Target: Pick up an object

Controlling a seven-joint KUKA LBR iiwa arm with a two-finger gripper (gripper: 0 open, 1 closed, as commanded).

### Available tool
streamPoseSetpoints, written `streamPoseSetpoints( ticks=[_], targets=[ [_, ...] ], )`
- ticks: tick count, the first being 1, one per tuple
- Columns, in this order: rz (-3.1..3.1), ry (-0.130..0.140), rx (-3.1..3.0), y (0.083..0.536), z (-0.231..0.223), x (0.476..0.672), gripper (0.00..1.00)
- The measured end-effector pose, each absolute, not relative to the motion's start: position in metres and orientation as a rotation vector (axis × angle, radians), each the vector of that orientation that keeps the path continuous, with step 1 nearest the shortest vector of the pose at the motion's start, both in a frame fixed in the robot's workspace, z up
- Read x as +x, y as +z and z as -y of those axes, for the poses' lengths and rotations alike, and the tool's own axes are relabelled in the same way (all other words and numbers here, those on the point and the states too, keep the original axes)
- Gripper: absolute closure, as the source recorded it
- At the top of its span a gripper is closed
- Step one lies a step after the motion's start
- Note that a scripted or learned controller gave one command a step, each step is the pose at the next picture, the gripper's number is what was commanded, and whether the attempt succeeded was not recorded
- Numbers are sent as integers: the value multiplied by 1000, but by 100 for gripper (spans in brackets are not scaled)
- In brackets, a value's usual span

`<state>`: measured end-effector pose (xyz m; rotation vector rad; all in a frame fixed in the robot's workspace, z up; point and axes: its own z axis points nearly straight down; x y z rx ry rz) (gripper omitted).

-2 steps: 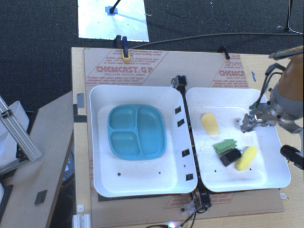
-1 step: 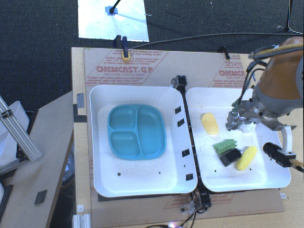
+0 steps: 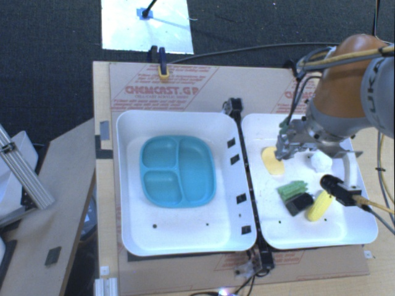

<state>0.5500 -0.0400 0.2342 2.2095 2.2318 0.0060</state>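
The claw (image 3: 281, 153) sits low in the right bin (image 3: 345, 236), its tip touching a flat, smooth yellow piece (image 3: 270, 161); nothing looks lifted yet, and I cannot tell its spread. Beyond it lie a ribbed green block (image 3: 291, 189) and a banana-like yellow toy (image 3: 318, 207). Farthest off, a glossy blue divided plate (image 3: 178, 170).
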Motion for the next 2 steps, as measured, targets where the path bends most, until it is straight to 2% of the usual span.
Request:
streamPoseSetpoints(
  ticks=[1, 2],
  targets=[
    [-2232, 4, 2210, 225, -8, 574, 100],
    [-2231, 4, 2211, 217, -53, 587, 100]
  ],
)
